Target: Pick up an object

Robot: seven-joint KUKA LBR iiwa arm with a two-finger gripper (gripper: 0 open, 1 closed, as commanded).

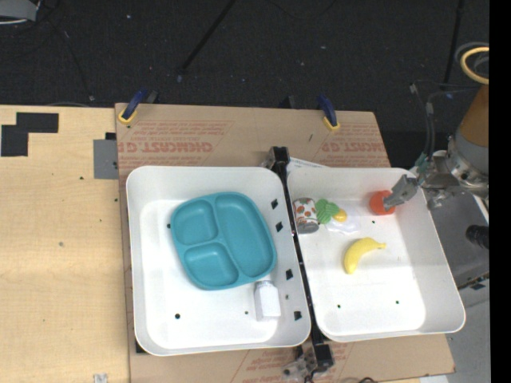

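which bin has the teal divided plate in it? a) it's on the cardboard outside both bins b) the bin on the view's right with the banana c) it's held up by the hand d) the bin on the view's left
d: the teal divided plate lies flat in the left bin, while the banana sits in the right bin.

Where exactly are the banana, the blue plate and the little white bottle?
banana (pixel 363 254): camera view, middle of its yellow curve, in the right bin.
blue plate (pixel 223 240): camera view, on the ridge between its compartments, in the left bin.
white bottle (pixel 267 300): camera view, on its body, beside the plate's lower right corner.
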